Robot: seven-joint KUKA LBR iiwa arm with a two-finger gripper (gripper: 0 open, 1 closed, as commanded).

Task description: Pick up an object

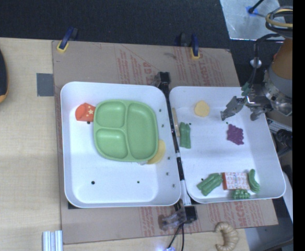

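My gripper (pixel 242 113) hangs over the back right part of the right bin (pixel 262 140), open, with nothing between its fingers. A purple bunch of grapes (pixel 235 134) lies just in front of it. A yellow round piece (pixel 201 109) sits to its left. By the bin's left wall lies a green vegetable (pixel 184 135). Along the front are a green pickle-like piece (pixel 209 184), a red and white packet (pixel 235 180), a green pod (pixel 254 180) and a small green cluster (pixel 241 194).
The left bin (pixel 79 177) holds a green divided plate (pixel 126 129), a red item (pixel 84 112) at its left and a yellow piece (pixel 158 151) half under its right edge. A tan curled object (pixel 226 236) lies outside the bins at the front.
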